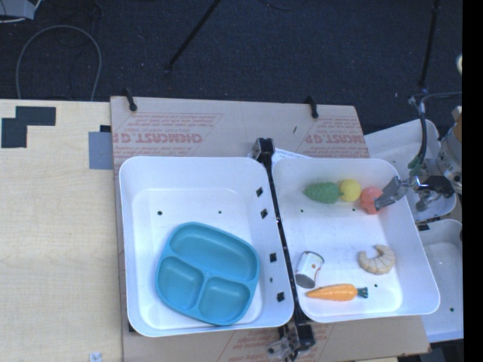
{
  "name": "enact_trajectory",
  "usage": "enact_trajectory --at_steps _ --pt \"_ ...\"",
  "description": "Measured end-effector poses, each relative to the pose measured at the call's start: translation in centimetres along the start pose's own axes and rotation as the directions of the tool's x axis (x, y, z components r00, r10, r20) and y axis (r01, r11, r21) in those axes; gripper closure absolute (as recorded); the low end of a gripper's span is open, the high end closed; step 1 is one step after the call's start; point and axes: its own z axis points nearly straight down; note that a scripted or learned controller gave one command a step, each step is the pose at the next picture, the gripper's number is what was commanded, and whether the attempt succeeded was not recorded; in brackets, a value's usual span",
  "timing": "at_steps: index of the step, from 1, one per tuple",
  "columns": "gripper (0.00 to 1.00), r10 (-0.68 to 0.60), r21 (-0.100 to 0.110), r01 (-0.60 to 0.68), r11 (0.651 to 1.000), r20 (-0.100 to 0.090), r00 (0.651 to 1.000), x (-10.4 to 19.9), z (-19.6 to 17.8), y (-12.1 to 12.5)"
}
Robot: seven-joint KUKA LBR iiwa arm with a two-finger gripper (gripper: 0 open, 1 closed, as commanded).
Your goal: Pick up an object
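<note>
The right bin (419,277) holds several small items. Along its far side lie a green leafy piece (323,193), a yellow ball (349,189) and a red-pink piece (370,200). Nearer the front are a tan shrimp-shaped piece (377,259), an orange carrot (336,292) and a small white cup on its side (308,268). My gripper (395,193) reaches in over the bin's right rim, just right of the red-pink piece and almost touching it. Nothing is visibly held.
The left bin (143,179) holds a blue divided plate (207,272). A black divider (273,225) with clips runs between the bins. Cardboard (226,130) lies under both bins, and a wooden bench top (53,225) extends to the left.
</note>
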Motion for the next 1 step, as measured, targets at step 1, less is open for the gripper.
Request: enact_trajectory --at_steps 1 --pt "0.0 -0.002 -0.01 0.002 1.0 0.002 1.0 0.0 -0.49 0.2"
